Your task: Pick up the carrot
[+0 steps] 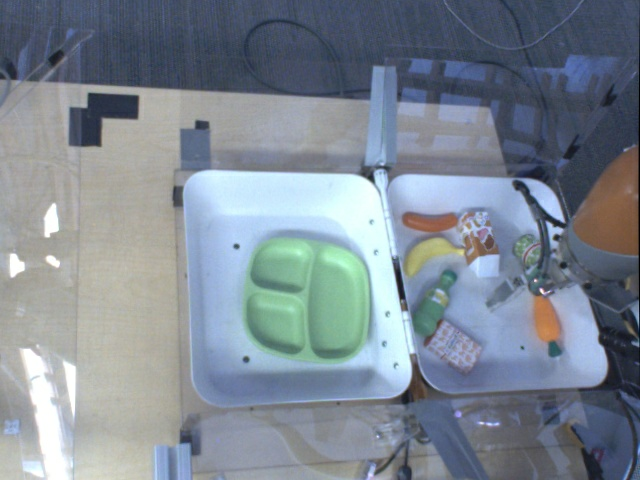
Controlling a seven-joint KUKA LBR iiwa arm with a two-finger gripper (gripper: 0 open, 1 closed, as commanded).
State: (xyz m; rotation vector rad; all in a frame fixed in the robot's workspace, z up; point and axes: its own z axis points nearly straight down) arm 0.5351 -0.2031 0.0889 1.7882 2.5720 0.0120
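At lower right, my gripper (520,290) hovers just left of the small orange plastic carrot (546,322) (long axis near-vertical); I can't tell its grip state.

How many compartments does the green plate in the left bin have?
3. The green plate has two small compartments on its left side, one above the other, and one large compartment on its right side. No part of the plate is covered.

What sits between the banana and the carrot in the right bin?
In the camera view, the claw sits between the banana and the carrot, over bare white bin floor.
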